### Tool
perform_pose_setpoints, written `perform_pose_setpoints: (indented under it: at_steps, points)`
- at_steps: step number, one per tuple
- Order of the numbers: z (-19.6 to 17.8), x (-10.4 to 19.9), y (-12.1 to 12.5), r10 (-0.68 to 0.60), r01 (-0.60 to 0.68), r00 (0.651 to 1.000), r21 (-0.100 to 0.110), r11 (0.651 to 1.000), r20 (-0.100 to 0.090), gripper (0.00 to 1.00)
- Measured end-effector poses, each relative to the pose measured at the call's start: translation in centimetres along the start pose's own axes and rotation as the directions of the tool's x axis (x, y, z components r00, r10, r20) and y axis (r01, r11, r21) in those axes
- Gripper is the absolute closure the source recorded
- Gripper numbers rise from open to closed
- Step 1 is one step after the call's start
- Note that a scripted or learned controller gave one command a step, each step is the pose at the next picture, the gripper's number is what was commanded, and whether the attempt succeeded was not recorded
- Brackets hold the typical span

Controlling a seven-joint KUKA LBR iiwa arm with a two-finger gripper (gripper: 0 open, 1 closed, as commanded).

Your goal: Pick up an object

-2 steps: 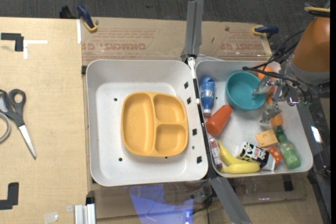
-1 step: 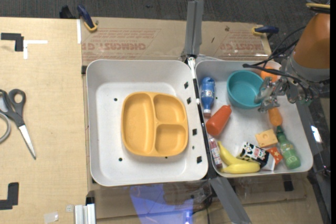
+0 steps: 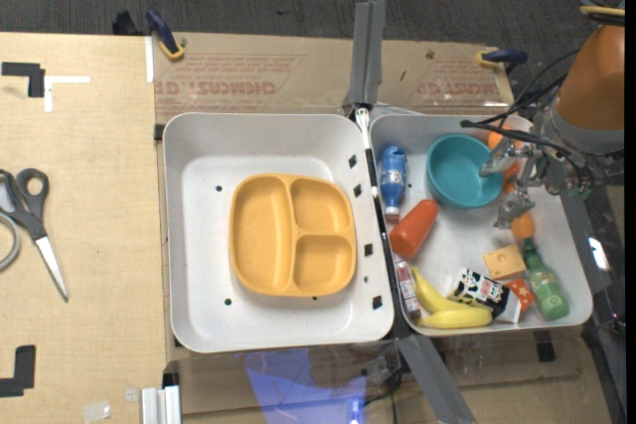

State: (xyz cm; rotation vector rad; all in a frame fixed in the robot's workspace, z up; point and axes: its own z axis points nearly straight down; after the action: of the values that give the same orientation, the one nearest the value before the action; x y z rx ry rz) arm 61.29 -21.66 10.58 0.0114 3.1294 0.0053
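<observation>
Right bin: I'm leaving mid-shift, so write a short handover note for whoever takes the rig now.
Hand: low over the right bin, beside the teal bowl; nothing visibly held.
Right bin holds: teal bowl, blue bottle, orange-red piece, banana, cow-print carton, cheese wedge, green bottle.
Left bin: yellow divided plate.
Done: arm is at the right bin.
Left: grasp and lift one object.
</observation>
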Motion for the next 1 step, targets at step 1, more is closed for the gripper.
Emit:
perform_pose_setpoints:
  at_steps: [1]
  points:
    - [1.14,-2.89,1.34,0.134,-0.134,0.991,0.006,0.991,-0.029,0.0]
